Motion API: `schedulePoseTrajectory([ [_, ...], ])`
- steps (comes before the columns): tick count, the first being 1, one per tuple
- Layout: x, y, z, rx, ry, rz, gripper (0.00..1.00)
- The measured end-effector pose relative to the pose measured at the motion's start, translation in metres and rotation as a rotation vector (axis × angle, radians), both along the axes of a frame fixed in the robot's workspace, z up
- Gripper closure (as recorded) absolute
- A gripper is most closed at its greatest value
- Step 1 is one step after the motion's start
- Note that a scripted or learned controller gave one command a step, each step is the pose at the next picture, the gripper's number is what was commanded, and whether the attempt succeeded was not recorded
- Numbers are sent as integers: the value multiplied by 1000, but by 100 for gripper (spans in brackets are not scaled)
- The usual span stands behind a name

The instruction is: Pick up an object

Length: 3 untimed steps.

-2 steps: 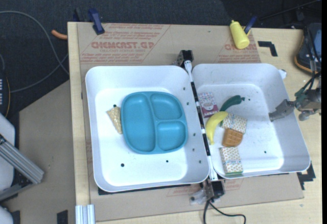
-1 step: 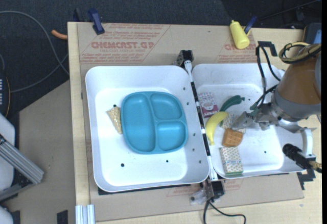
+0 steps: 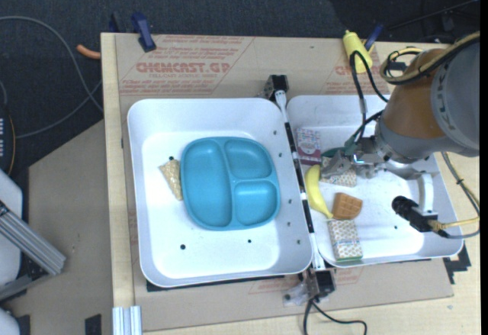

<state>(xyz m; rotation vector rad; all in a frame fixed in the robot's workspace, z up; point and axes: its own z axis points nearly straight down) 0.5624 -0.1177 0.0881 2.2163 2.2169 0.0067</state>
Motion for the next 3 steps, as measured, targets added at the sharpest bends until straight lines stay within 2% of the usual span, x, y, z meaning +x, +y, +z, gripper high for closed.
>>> schedulePoseTrajectory([
  [1,-60,6,-4,3,10,-1,0],
  [2,-59,7,7,2,5,-1,100],
  [3,-23,70,97,3,7,1,100],
])
